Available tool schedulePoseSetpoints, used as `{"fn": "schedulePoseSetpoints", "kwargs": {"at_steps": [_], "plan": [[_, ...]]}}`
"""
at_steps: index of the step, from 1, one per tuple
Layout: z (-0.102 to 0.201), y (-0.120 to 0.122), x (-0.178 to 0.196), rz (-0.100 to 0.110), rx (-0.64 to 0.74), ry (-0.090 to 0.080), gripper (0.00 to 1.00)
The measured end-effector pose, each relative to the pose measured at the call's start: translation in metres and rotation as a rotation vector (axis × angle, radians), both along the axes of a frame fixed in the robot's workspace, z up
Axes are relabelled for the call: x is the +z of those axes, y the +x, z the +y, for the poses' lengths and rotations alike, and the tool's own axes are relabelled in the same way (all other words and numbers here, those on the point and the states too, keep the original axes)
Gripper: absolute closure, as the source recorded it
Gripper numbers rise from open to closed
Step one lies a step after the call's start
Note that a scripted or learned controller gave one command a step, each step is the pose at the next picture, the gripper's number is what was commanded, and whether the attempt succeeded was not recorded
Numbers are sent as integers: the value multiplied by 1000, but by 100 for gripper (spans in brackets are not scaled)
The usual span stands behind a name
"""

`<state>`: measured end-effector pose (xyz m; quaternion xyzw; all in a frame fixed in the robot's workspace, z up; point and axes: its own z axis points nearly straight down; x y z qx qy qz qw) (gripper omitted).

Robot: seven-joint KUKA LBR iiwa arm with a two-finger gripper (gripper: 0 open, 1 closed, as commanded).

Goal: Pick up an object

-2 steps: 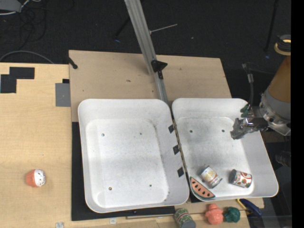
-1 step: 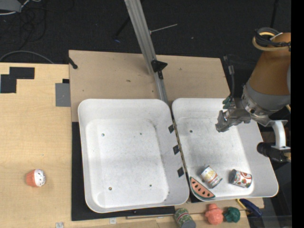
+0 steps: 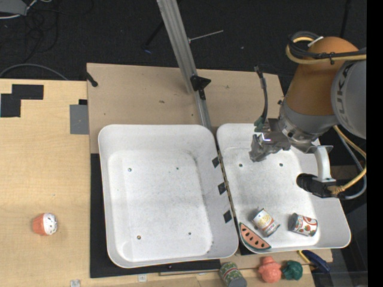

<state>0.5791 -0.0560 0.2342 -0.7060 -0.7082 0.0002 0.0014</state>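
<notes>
Two white bins are seen side by side; left bin (image 3: 157,196) shows bare floor w/ small holes. Right bin (image 3: 281,181) is reached into by the arm (image 3: 320,94), w/ gripper (image 3: 258,151) hung over its upper-left part, nothing seen betw. fingers; open or closed can't be told. Near the bin's front edge are found a watermelon slice (image 3: 254,237), a small can (image 3: 264,221) just beside it, & a red-white can (image 3: 303,224) to the right, all well apart from gripper.
</notes>
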Motion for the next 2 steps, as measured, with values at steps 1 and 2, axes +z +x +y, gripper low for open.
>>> {"fn": "schedulePoseSetpoints", "kwargs": {"at_steps": [1, 2], "plan": [[50, 26, 6, -2, 1, 0, 100], [104, 40, 12, -2, 0, -1, 100]]}}
